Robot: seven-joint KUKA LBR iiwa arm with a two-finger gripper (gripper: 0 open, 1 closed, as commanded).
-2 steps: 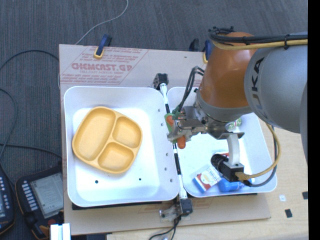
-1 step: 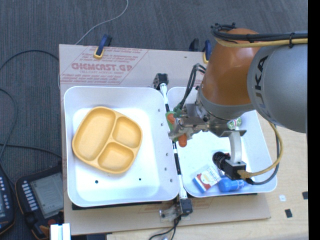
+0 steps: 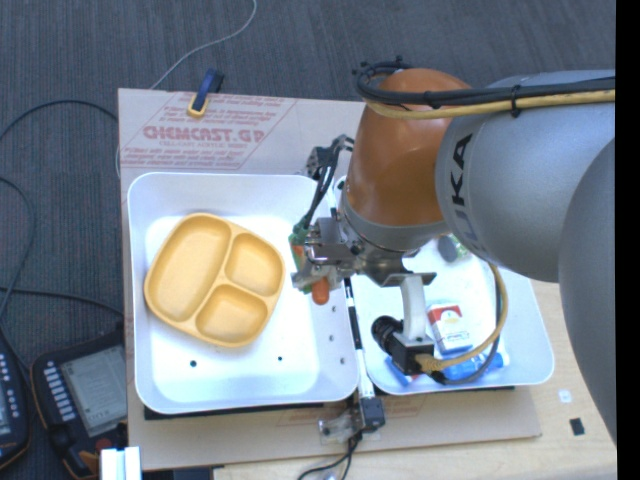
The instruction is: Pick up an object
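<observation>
hovering over the left bin [image 3: 200, 368], arm [image 3: 400, 158] perhaps above a small orange thing [image 3: 320, 293].

Arm [image 3: 520, 168] extended from right, gripper [image 3: 318, 266] pointing down.

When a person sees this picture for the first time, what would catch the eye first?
The big grey arm with its orange band comes first, hanging over the right bin, its gripper near the wall between the bins. Next is the yellow divided plate in the left bin.
</observation>
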